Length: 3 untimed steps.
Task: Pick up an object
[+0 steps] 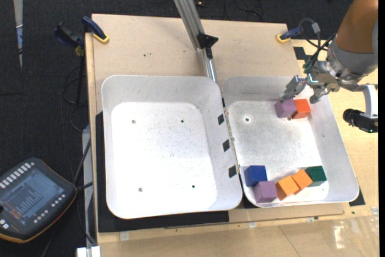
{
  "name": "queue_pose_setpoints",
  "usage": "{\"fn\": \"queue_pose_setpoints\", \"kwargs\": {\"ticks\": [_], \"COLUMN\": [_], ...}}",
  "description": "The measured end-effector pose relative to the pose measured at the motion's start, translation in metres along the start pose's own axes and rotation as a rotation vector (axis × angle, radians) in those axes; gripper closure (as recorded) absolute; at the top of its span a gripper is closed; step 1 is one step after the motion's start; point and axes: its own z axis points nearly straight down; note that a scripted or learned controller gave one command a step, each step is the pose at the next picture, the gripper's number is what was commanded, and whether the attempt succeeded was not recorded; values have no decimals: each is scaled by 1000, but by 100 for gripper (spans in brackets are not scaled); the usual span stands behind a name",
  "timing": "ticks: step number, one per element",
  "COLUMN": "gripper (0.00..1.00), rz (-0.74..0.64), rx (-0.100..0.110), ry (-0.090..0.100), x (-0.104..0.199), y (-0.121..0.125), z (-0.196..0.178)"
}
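In the right bin (283, 135), a purple cube (285, 108) and an orange cube (301, 108) sit side by side near the far wall. My gripper (305, 88) hovers just above and behind them, fingers (293, 88) spread on either side with nothing between them. Along the bin's near edge lie a blue cube (255, 174), a second purple cube (265, 191), a second orange cube (289, 183) and a green cube (315, 176).
The left bin (159, 144) lies beside the right one. A slanted metal pole (186, 9) crosses the bench's far side, ending near the bins' divide. Clamps (96, 30) sit at the bench's far corners. A teach pendant (30, 198) lies at lower left.
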Motion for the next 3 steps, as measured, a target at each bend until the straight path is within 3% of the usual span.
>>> {"fn": "queue_pose_setpoints", "kwargs": {"ticks": [1,3], "gripper": [0,0], "rz": [-2,1], "rx": [-4,0], "ry": [-2,-1], "x": [0,6], "y": [1,-4], "z": [-3,114]}}
